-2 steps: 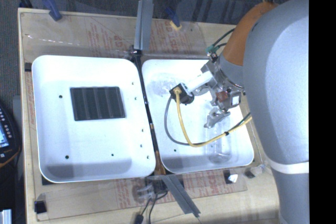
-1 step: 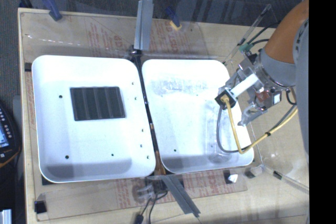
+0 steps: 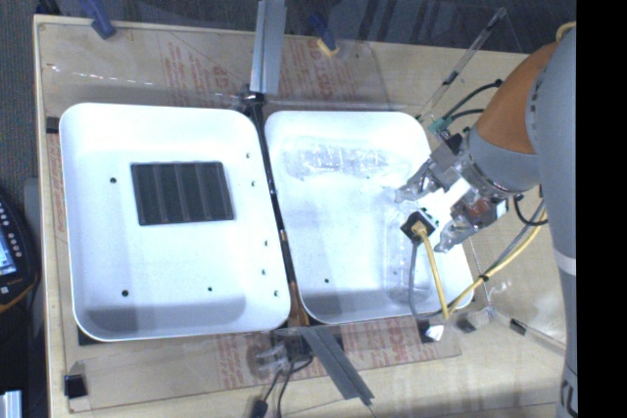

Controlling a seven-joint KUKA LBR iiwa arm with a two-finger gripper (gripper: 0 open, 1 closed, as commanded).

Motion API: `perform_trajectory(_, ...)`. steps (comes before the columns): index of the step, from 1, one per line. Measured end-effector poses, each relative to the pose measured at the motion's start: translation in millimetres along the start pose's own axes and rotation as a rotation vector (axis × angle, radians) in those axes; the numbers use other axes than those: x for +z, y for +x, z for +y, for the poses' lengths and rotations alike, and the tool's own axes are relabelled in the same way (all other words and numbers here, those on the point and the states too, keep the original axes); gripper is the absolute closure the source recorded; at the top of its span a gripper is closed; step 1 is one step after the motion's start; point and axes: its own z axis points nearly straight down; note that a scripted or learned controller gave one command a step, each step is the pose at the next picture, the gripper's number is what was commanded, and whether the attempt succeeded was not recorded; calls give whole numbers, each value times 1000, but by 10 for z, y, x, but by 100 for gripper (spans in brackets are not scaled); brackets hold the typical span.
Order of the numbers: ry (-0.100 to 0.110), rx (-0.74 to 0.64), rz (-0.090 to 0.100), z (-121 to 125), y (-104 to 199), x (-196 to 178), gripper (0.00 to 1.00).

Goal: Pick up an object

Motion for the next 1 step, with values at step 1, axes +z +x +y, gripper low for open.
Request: perform_trajectory(1, 1, 266, 0, -544, -76, 577, 0)
